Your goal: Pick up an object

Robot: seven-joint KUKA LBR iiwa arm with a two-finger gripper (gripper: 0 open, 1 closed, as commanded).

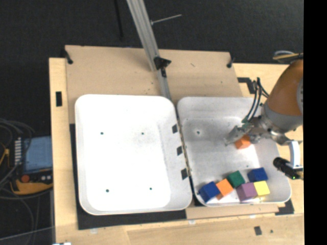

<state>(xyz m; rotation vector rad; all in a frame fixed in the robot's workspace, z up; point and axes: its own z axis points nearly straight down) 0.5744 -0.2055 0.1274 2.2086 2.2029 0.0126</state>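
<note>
Camera view: the grey arm with the orange band reaches in from the right over the right-hand shallow white bin (204, 117). The jaws (244, 136) sit low over the upper right part of that bin. A small orange block (242, 143) lies directly beneath and against the jaw tips, on the side nearer the camera. Its upper part is hidden by the jaw hardware, so it cannot be determined whether the jaws are released, clenched, or grasping the block.

Governing relation: the small orange block lies immediately below the jaws in this slanted view, touching or nearly touching them, and well apart from the other objects. The block appears roughly cubic, so no long axis dictates the jaw orientation.

Other candidates are grouped along the near edge of the same bin: a blue cube (209, 191), a second orange cube (224, 187), a green cube (235, 178), a purple cube (247, 191), a yellow cube (262, 188) and a second blue cube (257, 175). These stand touching or just beside one another.

The left-hand shallow white bin (127, 152) sits alongside on the table (194, 73).

Judgement: the small orange block is the intended target, and the grasp is not yet confirmed.
</note>
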